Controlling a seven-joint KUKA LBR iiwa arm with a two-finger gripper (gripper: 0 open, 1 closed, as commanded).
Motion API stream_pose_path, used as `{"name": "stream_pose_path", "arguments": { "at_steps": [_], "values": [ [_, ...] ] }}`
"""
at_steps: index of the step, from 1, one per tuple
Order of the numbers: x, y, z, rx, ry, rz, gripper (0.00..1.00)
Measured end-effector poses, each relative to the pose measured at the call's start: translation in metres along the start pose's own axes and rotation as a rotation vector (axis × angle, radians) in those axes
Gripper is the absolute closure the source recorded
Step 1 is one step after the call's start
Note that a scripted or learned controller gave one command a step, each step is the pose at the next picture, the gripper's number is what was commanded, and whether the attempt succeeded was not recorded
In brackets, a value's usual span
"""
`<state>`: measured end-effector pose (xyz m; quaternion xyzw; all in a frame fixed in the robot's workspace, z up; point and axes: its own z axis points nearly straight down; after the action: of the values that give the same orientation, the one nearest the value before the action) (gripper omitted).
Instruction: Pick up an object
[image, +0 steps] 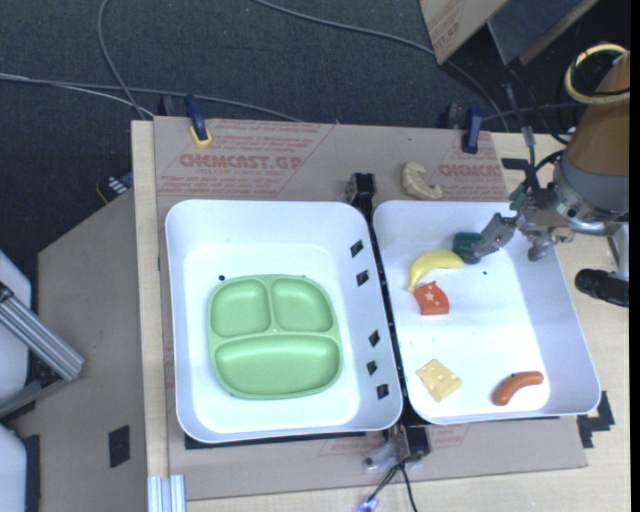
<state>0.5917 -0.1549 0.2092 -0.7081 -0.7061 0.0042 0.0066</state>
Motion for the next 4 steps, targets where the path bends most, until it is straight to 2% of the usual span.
{"name": "stream_pose_path", "arguments": {
  "at_steps": [1,3,4],
  "values": [
    [0.0,0.003,-0.008,-0.014,-0.002,-0.003,0.0],
    [0.0,-0.003,0.116,-0.007,-0.001,-0.002,0.0],
    [0.001,-0.003,0.125,-0.011,-0.002,-0.003,0.0]
  ]
}}
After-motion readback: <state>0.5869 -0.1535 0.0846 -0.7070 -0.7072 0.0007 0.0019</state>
